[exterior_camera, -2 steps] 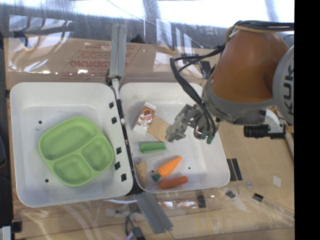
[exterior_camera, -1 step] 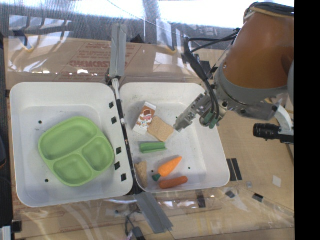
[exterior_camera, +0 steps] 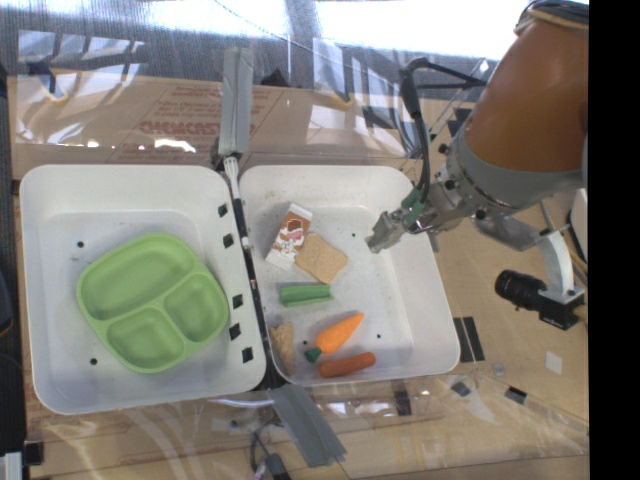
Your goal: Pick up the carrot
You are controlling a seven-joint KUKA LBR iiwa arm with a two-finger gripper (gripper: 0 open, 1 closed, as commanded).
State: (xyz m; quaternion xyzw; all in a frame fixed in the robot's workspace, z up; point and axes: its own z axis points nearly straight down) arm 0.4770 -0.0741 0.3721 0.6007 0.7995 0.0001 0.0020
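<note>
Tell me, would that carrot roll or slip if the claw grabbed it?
Probably. The carrot tapers to a point, so it may squirt from a pinch. It looks smooth and rounded, likely a stiff, light toy, so a nudge could roll it toward the sausage.

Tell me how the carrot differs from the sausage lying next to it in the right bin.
The carrot is orange, tapers to a point and has a green stub; the sausage is red-brown with even thickness and rounded ends. The carrot lies tilted, the sausage nearly level, closer to the bin's front edge. Both are small, elongated and lying flat.
</note>
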